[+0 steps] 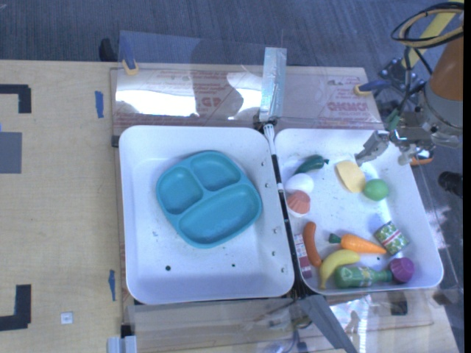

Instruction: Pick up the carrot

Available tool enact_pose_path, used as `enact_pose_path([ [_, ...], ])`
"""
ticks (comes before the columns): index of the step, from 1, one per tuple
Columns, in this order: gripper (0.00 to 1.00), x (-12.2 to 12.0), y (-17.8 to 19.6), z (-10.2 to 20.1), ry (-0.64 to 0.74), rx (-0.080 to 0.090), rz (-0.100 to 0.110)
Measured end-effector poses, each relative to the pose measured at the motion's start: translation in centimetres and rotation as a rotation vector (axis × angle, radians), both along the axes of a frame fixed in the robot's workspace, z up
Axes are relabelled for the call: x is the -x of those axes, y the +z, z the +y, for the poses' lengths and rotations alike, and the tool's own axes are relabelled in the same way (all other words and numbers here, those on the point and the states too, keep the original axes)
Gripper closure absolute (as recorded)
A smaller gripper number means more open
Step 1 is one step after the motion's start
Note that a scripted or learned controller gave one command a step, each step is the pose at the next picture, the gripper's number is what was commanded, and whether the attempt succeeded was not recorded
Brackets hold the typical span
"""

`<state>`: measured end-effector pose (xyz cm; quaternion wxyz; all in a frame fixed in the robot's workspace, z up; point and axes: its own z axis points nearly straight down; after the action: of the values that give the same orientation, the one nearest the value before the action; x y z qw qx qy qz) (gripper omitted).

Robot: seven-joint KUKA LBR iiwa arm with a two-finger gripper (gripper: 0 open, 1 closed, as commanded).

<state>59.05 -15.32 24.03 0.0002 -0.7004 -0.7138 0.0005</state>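
- Nearest the camera, front of right white bin (430,230): green toy bottle (358,276), yellow plastic banana (335,262), purple round toy (402,269), all packed close.
- Orange plastic carrot with green stub (358,243) lies flat just behind the banana and bottle, tip pointing right toward a small green-labelled can (390,236); red toy sausage (312,243) to its left.
- Handling guess: light, stiff, smooth toy, likely slippery; tapers, so take it across the thicker middle, not the thin tip.
- Room: tight in front (banana touching or nearly so) and at the can; bare bin floor behind the carrot gives room for one finger, so come straight down.
- Hand (383,144) hovers over the bin's far right corner, well apart from the carrot; cannot tell whether it is wide or narrow, nothing seen in it.
- Yellow wedge (350,175) and green ball (376,190) sit between hand and carrot; bin's right wall near.
- Left white bin (140,256) holds a blue sectioned plate (209,197); wooden surface (51,197) beyond.
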Motion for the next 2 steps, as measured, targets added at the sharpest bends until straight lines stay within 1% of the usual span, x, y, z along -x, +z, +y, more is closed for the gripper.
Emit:
enact_pose_path([
  [1,0.0,8.4,-6.0,1.6,-0.066,-0.002,0.005],
  [2,0.0,10.9,-15.0,1.9,-0.233,-0.001,-0.001],
])
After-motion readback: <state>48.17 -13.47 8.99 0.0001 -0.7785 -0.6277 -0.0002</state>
